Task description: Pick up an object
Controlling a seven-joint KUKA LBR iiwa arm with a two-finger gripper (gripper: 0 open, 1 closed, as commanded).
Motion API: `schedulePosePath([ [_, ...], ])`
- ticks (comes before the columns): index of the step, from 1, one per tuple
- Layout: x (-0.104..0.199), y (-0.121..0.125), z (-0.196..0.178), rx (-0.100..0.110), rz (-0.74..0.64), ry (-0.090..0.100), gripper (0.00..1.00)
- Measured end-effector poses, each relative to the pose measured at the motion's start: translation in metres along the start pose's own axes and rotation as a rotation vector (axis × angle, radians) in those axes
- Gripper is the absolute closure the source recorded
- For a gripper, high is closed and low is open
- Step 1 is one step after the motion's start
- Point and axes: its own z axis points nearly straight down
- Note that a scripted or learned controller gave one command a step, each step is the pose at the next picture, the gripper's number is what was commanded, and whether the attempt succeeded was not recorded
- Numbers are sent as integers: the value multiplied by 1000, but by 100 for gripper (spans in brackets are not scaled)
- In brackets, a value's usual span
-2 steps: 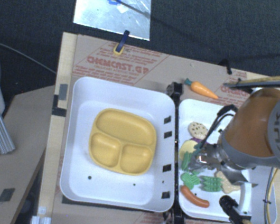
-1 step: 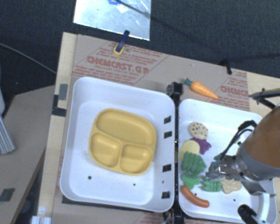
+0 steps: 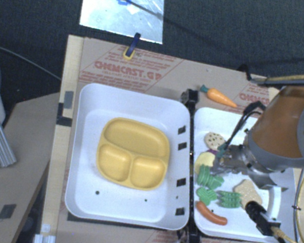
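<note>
My gripper (image 3: 217, 164) hangs low in the right bin (image 3: 204, 121), at its left side. Its tip sits over a yellow piece (image 3: 206, 158) and right above a light green toy (image 3: 209, 177). Around it lie a brown cookie (image 3: 214, 139), a dark green leafy toy (image 3: 228, 199), a red sausage (image 3: 211, 214) and a tan bread slice (image 3: 246, 191). The arm hides the bin's right part.
The left bin (image 3: 79, 152) holds a yellow divided plate (image 3: 133, 152). A toy carrot (image 3: 218, 96) lies outside on the cardboard behind the right bin. A black divider with clips (image 3: 188, 153) runs between the bins.
</note>
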Motion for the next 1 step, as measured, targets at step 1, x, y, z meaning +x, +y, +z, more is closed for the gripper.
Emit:
schedulePosePath([
  [1, -2, -17, 2, 7, 10, -2, 100],
])
